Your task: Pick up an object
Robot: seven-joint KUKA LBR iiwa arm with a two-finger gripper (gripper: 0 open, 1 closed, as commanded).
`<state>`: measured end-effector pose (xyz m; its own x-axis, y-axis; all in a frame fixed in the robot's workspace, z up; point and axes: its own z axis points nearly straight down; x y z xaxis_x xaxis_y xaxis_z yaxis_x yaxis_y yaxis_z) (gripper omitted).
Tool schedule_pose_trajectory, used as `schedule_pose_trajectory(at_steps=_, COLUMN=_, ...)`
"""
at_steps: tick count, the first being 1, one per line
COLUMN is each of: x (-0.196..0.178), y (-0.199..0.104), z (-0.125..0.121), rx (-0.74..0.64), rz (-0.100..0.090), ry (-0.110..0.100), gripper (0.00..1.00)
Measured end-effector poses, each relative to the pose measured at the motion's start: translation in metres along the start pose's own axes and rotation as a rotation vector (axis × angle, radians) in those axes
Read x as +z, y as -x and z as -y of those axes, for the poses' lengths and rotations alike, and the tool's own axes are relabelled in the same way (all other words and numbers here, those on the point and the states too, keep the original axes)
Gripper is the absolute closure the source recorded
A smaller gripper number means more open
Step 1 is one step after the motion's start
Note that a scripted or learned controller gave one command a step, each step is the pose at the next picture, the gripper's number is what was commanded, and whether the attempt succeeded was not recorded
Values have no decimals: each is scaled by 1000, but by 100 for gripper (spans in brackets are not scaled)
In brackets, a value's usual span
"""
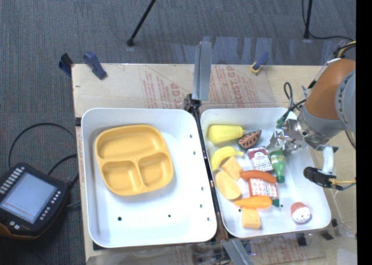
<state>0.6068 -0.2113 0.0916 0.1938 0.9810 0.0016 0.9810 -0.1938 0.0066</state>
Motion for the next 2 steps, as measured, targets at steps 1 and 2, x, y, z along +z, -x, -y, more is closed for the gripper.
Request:
schedule_pose_trajectory(at_steps=1, x=-82, y=-86, z=1, rx=109, rz=0, ry=-6, gripper=100)
schedule_pose_trajectory(at_steps=2, x=-20, y=-97, z=-22, rx=48, rz=1, ry=-3, gripper=100)
